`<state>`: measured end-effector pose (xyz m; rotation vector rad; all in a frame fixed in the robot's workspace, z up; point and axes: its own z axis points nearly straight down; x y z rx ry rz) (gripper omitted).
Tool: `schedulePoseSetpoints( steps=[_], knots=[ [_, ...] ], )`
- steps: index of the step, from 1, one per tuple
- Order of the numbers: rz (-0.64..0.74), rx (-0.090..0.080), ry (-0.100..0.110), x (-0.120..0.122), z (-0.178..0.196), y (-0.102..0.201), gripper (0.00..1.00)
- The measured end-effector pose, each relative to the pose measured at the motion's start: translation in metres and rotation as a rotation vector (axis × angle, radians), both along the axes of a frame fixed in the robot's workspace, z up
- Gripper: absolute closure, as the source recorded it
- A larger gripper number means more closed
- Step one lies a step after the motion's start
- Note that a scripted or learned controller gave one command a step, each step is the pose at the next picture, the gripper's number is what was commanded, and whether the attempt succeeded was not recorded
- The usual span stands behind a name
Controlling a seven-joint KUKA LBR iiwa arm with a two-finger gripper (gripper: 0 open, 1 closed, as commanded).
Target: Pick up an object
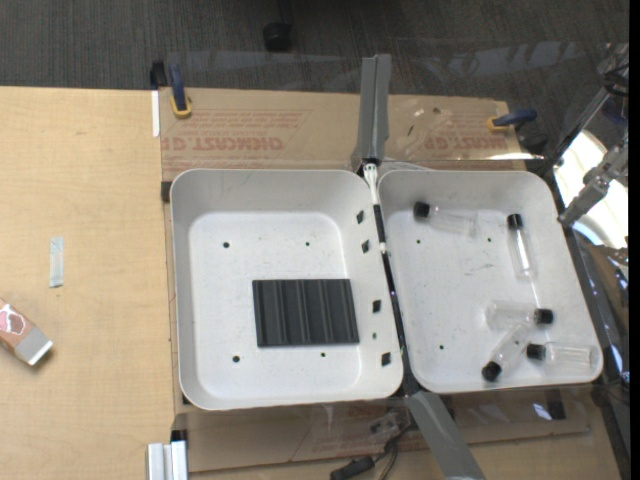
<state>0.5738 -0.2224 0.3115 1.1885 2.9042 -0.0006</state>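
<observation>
In the left bin (pixel 200 218) a black ribbed rectangular block (pixel 305 311) lies flat, a little below the middle. The right bin (pixel 470 183) holds several clear tubes with black caps. One tube (pixel 447 219) lies near the back left and another (pixel 520 248) points front to back at the back right. Three more tubes (pixel 515 316) (pixel 505 354) (pixel 565 353) cluster in the front right corner, close together.
Both bins rest on brown cardboard (pixel 260 133) held by clamps (pixel 180 103) (pixel 505 121). A grey metal post (pixel 375 108) rises behind the seam between the bins. On the wooden table to the left lie a small metal strip (pixel 56 263) and a pink and white item (pixel 20 333). Shiny hardware (pixel 600 183) stands past the right bin's rim.
</observation>
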Motion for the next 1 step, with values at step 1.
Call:
schedulePoseSetpoints(
  steps=[1],
  knots=[
    [0.296, -0.001, 0.0, -0.0418, 0.1128, 0.0, 0.0]
  ],
)
